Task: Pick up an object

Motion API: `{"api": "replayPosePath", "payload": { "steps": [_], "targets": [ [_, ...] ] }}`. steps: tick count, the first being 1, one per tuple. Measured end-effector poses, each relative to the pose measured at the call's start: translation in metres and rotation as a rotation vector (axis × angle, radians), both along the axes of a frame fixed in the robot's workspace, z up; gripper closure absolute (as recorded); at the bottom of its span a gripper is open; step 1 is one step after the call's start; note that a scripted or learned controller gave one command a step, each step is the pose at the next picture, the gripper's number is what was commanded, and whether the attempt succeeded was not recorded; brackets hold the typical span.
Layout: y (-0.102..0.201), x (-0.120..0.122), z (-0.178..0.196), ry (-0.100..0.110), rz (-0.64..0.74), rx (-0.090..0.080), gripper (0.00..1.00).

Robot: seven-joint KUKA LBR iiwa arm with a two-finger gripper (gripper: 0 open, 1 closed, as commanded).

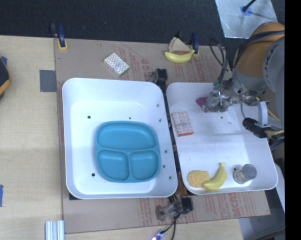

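Three things are seen at the right bin's (250, 149) near edge: a biscuit (197, 177), a banana (216, 178) and a can (245, 173). Farther in, a packet (182, 123) is laid by the left wall. At the far end, the gripper (216, 100) is lowered just beside a purple object (202, 102); the state of its jaws cannot be told. The object could be nudged aside rather than caught, since it sits off to one side.

bins 2 (115, 86) (258, 146) | bananas 2 (178, 57) (216, 179) | blue tray 1 (127, 150) | can 1 (245, 173)
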State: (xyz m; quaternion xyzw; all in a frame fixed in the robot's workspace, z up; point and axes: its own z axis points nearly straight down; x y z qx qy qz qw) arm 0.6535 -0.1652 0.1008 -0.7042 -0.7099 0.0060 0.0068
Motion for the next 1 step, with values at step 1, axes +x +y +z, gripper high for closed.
{"api": "replayPosePath", "payload": {
  "steps": [1],
  "targets": [
    [0.0519,0.0011,0.0156,-0.005,-0.002,0.000,1.00]
  ]
}}
